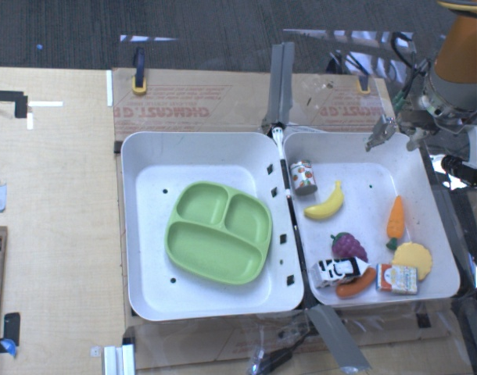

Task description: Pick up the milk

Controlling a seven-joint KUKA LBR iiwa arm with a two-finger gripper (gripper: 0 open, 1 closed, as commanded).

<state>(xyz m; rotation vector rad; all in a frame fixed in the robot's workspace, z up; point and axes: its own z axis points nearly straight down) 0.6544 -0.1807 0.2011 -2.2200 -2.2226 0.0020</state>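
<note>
The milk [338,269] is a small carton with black and white cow patches. It lies on its side near the front of the right bin [377,166], touching a red-orange sausage [356,284] and just below a bunch of purple grapes [349,246]. My gripper [396,137] hangs over the bin's back right corner, far from the milk, on the grey arm with its orange band [464,49]. Its two fingers stand apart, open, with nothing between them.
The right bin also holds a small can [303,177], a banana [326,204], a carrot [395,218], a yellow round piece [414,258] and an orange and white carton [397,279]. A green divided plate [219,232] lies in the left bin [145,209].
</note>
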